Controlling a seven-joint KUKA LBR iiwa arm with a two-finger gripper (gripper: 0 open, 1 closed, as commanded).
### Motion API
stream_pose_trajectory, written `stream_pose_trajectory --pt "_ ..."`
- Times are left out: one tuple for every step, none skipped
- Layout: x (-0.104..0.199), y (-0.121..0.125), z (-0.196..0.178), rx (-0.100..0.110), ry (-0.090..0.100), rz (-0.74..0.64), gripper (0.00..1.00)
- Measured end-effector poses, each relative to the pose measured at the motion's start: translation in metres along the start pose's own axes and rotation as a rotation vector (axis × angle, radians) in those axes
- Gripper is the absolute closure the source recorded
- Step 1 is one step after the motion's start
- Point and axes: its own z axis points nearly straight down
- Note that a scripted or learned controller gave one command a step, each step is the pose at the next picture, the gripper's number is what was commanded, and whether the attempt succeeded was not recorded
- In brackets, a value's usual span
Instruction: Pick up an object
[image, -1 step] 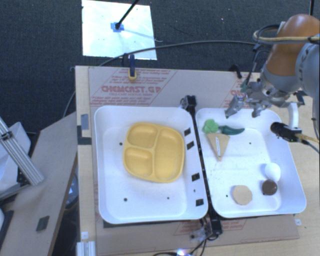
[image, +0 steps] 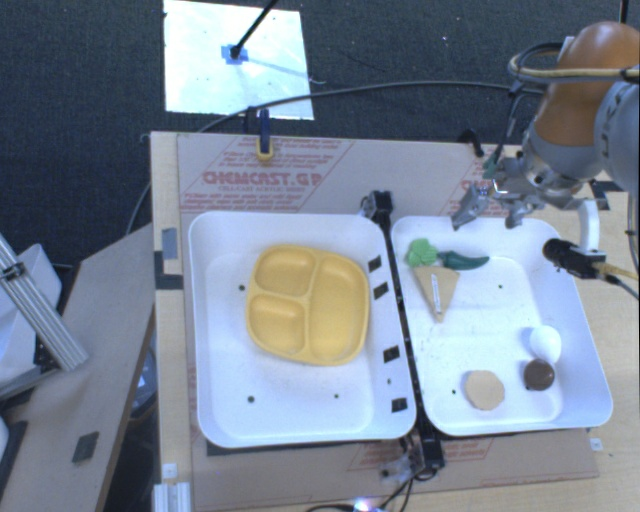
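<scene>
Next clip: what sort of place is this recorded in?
Most likely a robotics lab bench set up for grasping trials: two white bins taped side by side on a board, toy food such as a green pepper, and a grey arm's gripper above them.

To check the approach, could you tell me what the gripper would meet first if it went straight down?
Probably the far rim of the right bin, just behind the green pepper; the gripper hangs open, though depth is unclear.

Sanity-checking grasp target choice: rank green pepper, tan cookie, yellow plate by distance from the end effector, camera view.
From the end effector, above the right bin's far edge:
1. Green pepper, right bin, far end.
2. Tan cookie, right bin, near end.
3. Yellow plate, left bin.
</scene>
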Motion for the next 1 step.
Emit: stream_pose_trajectory --pt "0.0076 0.0 0.0443 0.002 0.0 -0.003 0.0"
